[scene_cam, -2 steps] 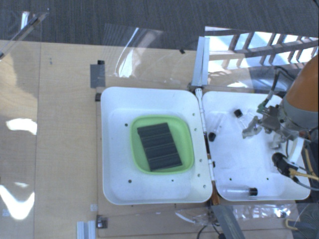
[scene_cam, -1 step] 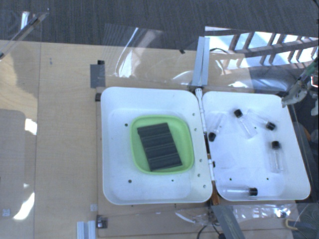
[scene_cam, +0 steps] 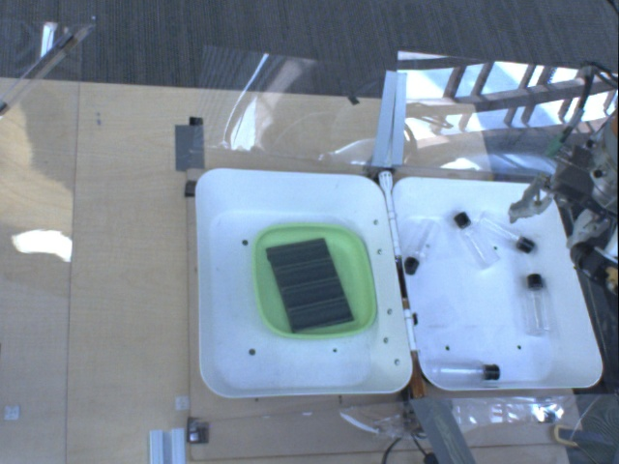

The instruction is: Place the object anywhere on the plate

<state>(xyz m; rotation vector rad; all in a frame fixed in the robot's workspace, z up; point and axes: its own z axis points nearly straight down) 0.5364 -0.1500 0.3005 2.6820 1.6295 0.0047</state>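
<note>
Five clear vials with black caps lie scattered in the right bin (scene_cam: 571,356): one vial near the top (scene_cam: 471,237), one by the left wall (scene_cam: 418,249), one toward the right of the top half (scene_cam: 508,234), one upright-lying near the right side (scene_cam: 535,303), and one along the bottom edge (scene_cam: 464,370). They are apart from one another, with bare white floor between them in the bin's middle. The gripper (scene_cam: 530,201) sits at the right bin's upper right rim, above the bin's edge and near the top-right vial; whether its fingers are spread or pressed together cannot be told, and nothing shows between them. The left bin (scene_cam: 222,356) holds a green plate (scene_cam: 266,303) at its centre, and a dark ribbed block (scene_cam: 309,284) lies tilted across most of the plate, leaving a green margin around it. The two bins touch along a central seam with small clips. White floor rings the plate on all sides. The wooden counter (scene_cam: 97,259) lies open to the left, and a clear sheet and metal post stand behind the bins.
</note>
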